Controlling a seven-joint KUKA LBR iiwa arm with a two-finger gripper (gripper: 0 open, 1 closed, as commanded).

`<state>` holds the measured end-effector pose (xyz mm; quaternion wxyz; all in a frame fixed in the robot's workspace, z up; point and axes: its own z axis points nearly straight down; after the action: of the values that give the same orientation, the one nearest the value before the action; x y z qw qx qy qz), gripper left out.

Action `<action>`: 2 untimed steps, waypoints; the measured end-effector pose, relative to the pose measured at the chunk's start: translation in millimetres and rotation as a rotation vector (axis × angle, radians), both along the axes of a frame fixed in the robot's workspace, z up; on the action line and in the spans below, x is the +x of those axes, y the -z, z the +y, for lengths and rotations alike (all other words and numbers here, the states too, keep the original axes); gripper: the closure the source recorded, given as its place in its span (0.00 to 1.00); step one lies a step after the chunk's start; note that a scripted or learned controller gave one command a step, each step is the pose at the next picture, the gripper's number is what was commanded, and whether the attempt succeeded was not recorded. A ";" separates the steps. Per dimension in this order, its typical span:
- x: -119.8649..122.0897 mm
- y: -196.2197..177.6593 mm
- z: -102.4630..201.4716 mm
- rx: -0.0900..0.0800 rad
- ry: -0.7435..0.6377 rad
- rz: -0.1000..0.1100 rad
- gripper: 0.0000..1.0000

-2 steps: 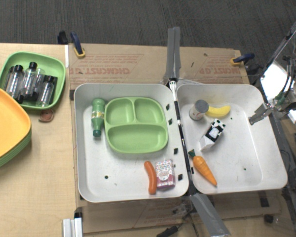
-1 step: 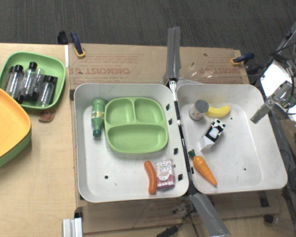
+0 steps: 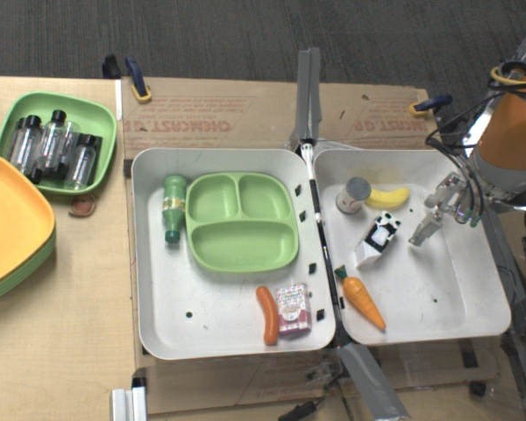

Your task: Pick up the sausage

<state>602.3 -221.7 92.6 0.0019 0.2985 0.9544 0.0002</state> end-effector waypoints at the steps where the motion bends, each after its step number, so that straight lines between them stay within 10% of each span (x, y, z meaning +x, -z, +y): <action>1: 1.3 -10.7 -0.6 0.000 0.004 -0.006 1.00; 2: 38.0 -20.5 -0.3 0.000 0.248 -0.001 1.00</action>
<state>640.3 -222.1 113.1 0.0026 0.4143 0.9101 0.0003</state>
